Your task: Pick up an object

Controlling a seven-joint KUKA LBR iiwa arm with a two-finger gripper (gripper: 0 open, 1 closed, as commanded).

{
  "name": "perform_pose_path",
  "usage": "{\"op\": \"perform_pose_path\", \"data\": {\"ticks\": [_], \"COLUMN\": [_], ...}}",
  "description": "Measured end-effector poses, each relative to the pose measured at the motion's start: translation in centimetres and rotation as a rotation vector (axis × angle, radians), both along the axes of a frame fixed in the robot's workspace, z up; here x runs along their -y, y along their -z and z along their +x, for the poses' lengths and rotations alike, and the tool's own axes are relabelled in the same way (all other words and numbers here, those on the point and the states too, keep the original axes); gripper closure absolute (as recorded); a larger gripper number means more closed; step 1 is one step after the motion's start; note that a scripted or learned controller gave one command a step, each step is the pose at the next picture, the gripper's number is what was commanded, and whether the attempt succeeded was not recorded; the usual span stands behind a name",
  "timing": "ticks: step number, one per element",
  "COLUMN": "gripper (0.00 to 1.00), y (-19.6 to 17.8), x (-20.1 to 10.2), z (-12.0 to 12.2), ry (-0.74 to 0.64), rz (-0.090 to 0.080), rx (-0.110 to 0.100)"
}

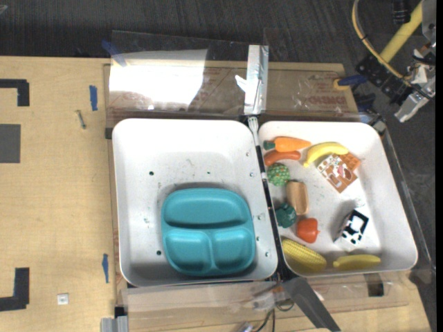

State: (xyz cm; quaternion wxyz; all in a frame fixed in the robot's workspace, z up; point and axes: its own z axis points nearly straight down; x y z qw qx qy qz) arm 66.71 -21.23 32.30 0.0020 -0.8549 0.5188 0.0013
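Note:
The right bin (391, 185) holds several toy foods. A carrot (291, 144) and a banana (325, 151) lie at its far end, with an orange patterned slice (339, 171) just below them. A broccoli piece (279, 174), a hot dog bun (297, 196), a dark teal piece (285, 215) and a red tomato (307, 229) run down the left side. Along the near wall lie a corn cob (302, 253) and a long yellow piece (356, 261). A black-and-white cube (354, 227) stands towards the right.
The left bin (138, 158) bears a teal divided plate (208, 232) in its near half. A clear plastic sheet (166, 81) lies behind the bins. Yellow hose and cabling (405, 33) hang at the top right, outside the bins.

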Motion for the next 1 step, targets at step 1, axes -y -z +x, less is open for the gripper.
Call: {"op": "perform_pose_path", "data": {"ticks": [1], "gripper": [1.00], "y": [-3.90], "x": [-0.07], "z": [0.10], "ry": [-0.224], "rz": [-0.003], "rx": [0.010]}}
